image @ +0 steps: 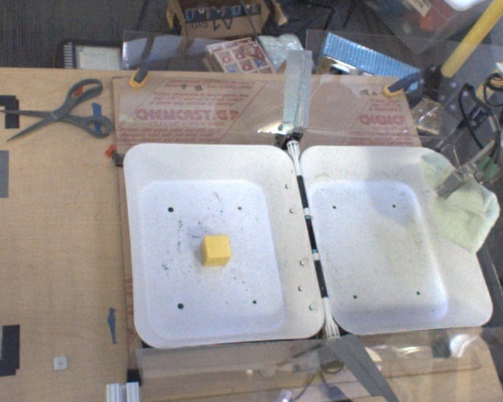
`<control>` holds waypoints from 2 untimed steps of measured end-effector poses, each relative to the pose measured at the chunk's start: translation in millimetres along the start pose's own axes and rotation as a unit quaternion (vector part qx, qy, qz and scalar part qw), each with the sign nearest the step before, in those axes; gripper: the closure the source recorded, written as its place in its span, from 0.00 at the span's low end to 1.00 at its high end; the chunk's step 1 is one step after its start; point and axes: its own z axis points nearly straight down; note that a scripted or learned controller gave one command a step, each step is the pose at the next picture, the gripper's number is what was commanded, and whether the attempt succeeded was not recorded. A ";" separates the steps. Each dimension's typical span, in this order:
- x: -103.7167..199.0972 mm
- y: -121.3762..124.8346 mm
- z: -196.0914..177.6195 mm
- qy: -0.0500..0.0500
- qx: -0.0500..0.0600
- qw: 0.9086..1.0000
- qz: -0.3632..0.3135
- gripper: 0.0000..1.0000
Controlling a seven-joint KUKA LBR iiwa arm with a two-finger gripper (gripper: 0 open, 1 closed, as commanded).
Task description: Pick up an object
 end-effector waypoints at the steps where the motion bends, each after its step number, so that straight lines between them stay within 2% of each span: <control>1: -9.3 19.1 71.0 0.002 0.001 0.999 -0.034 1.00; 2: 29.4 -34.6 119.6 0.003 0.002 0.995 0.098 1.00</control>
